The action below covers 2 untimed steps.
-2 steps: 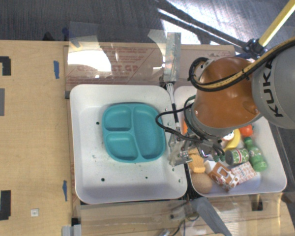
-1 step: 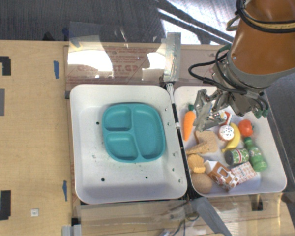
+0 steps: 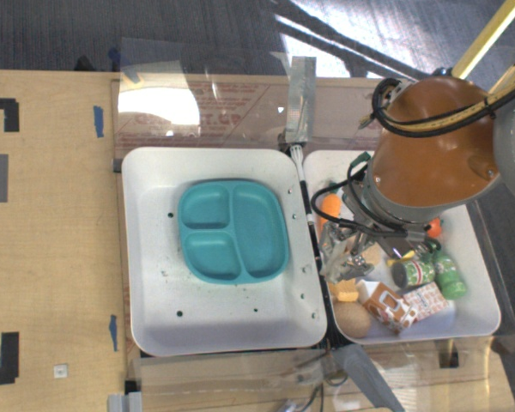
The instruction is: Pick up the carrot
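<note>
An orange piece that looks like the carrot point(image 3: 329, 204) lies at the left edge of the right bin point(image 3: 482, 303), partly hidden by the arm. A second small orange bit point(image 3: 434, 227) peeks out from under the arm's right side; I cannot tell whether it belongs to the same thing. The arm's orange band point(image 3: 433, 144) covers the back half of that bin. Below it, my gripper point(image 3: 350, 251) hangs low over the bin's left part, just in front of the carrot and among the cluttered items.
A teal divided plate point(image 3: 234, 230) lies in the left bin point(image 3: 146, 299). The right bin's front holds a green can point(image 3: 412, 272), a green item point(image 3: 450, 279), a patterned box point(image 3: 403, 305), a yellow piece point(image 3: 348, 294) and a brown round thing point(image 3: 354, 318).
</note>
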Available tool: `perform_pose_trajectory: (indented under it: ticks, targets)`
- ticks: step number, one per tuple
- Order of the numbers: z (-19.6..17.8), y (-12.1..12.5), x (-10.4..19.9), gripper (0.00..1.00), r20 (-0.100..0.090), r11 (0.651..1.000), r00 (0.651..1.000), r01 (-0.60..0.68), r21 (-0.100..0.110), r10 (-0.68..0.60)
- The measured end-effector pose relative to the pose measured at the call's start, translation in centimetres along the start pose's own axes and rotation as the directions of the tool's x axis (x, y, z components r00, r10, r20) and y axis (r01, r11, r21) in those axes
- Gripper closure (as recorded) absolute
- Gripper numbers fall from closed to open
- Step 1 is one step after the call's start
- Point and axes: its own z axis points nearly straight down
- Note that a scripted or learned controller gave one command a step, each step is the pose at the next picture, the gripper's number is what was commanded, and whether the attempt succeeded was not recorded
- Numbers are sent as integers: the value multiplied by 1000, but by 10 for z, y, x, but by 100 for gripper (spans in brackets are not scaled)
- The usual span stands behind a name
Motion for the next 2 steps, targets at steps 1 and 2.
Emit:
perform_pose_trajectory:
  ticks: [1,2]
  targets:
    - [-142,-37,-10,100,15,990,990,138,13,-139]
    - [4,-22,-51,100,-4,1000,1000,-15,-4,15]
